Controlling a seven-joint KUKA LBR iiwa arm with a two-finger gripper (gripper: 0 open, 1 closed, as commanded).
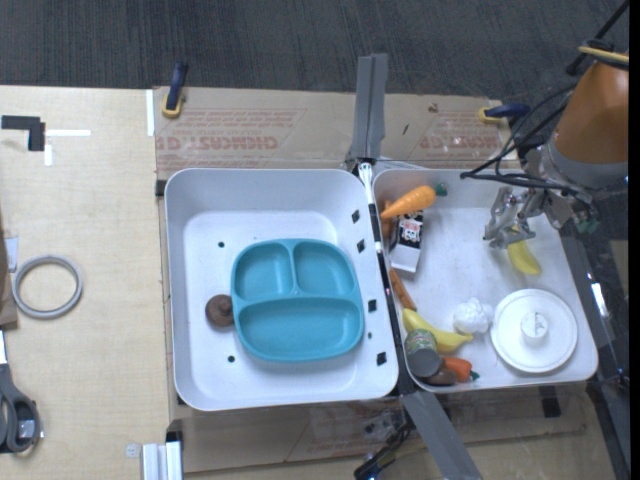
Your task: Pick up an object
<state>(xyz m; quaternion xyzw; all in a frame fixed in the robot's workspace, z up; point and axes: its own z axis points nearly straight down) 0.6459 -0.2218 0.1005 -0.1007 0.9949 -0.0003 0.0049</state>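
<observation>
Writing: cardboard sheet (300,128) under the far edge of the bins carries red print, seen mirrored or upside down from here, not legible. Small carton (408,240) in the right bin (585,363) has a black and white panel; its lettering is too small to read.

My end effector (510,226) hangs over the far right part of the right bin, metal fingers pointing down. I cannot tell how far apart the fingers are, and I see nothing clearly between them. Its tip sits just above and beside a small yellow piece (524,258), banana-like in shape; touching or not, I cannot tell.

Yellow piece: short, curved, plain yellow, lying on the bin floor between my end effector and the round white lid (536,329) near the front right corner.

Other contents of the right bin: an orange carrot (410,201) at the far left, tilted against the wall; a second yellow banana (435,330) along the left side; a white crumpled lump (472,317) just beside it; a dark round item (428,363) and something orange-red (456,369) in the front left corner.

Left bin (185,268): a teal divided plate (297,299) with three compartments, a brown round thing (219,310) touching its left edge.

On the counter (90,368) to the left: a grey ring (45,286), scissors (18,418) at the edge
</observation>
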